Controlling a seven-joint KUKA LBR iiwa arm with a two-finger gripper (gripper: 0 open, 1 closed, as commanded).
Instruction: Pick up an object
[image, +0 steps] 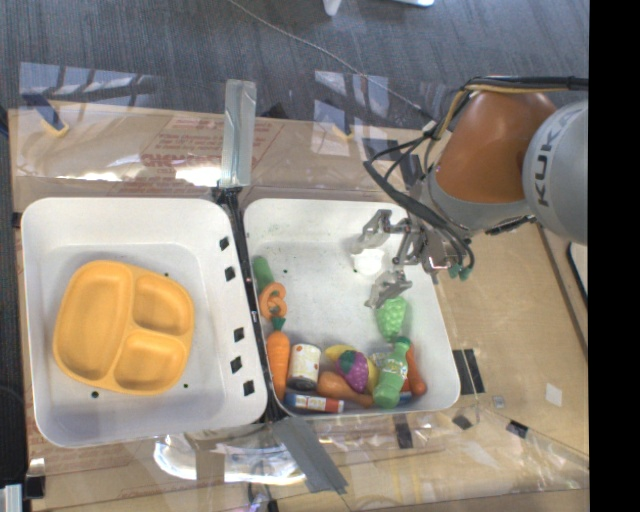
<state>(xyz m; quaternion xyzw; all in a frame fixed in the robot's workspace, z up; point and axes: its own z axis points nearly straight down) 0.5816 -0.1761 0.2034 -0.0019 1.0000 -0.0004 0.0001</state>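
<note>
Tape and crumpled plastic film (262, 462) lie along the bench's near edge, just below the 2 white bins. Of these, the left bin (40, 300) carries 1 yellow divided plate (122, 326), set toward its left side.

Toys crowd the right bin (300, 225) along its near wall and left wall: 1 carrot (277, 360), 1 small can (303, 365), 1 red marker-like tube (315, 403) against the near wall, 1 green bottle (391, 373), 1 purple-and-yellow piece (352, 366), 1 orange ring-shaped piece (273, 300) and 1 green piece (261, 270) by the left wall. A bunch of green grapes (392, 317) sits apart from the pile, toward the bin's right wall.

Reaching in from the right, the gripper (385, 262) hangs over the right bin's far-right part with its 2 fingers spread and nothing between them; a small white object (368, 262) lies on the floor right at the gap. The grapes lie just toward the near edge from the fingertips, almost under the nearer finger, so they look the closest candidate; the pile is farther toward the near wall. The grapes' long axis runs roughly far-to-near.
</note>
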